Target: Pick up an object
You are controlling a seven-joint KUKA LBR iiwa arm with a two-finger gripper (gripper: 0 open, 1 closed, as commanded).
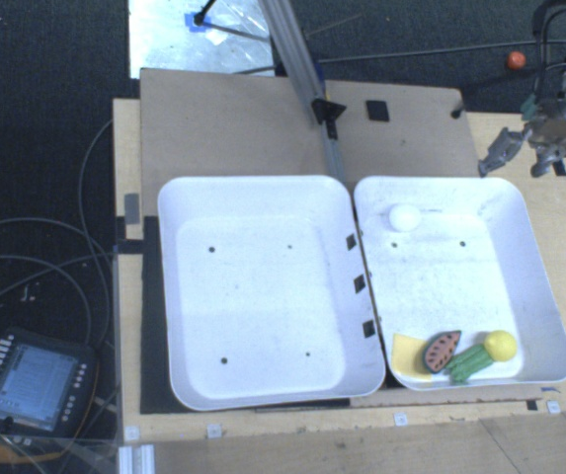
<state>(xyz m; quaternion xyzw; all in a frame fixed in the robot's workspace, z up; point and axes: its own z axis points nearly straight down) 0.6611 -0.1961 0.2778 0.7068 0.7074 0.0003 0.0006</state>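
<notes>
The ball [404, 216] sits alone at 12 o'clock in the right bin [539, 265]; it looks light, smooth, roly; pinch its middle; the gripper [520, 154] hangs spread apart, holding nothing.

Grey metal gripper [522, 152] with two pale, slim fingers [495, 150], blocky grey wrist body with dark recesses, black cables looping above it, pale metallic housing, small orange patch at the arm's upper edge
</notes>
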